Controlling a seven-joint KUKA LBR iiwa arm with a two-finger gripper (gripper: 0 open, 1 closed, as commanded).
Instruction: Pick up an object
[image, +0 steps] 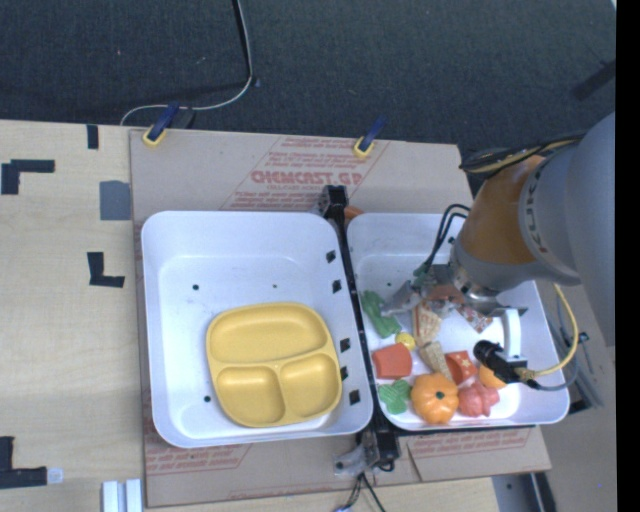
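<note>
The grey arm (560, 215) with its orange band (497, 215) is reaching in from the right and hanging low over the right bin (400, 235), where a heap of toy food is lying. The tool (440, 298) is sitting down among the pieces near the middle of that bin, right over a tan, cone-shaped piece (428, 322), but from here I cannot tell whether it is spread or pressed together, or whether it is pinching anything.

Around it, a green piece (379, 313) is lying toward the bin's left wall, with a small yellow block (406, 339) and an orange-red block (392, 362) just below it. A little pumpkin (435, 397) is resting near the front edge, a green leafy bit (397, 396) touching its left side and a pinkish-red lump (477, 399) on its right. A red piece (459, 366) is lying just above the pumpkin.

In the left bin (180, 260), a yellow divided tray (272, 361) is lying flat. Both bins are sitting on a cardboard sheet (290, 175) clipped to the wooden surface (55, 320).
</note>
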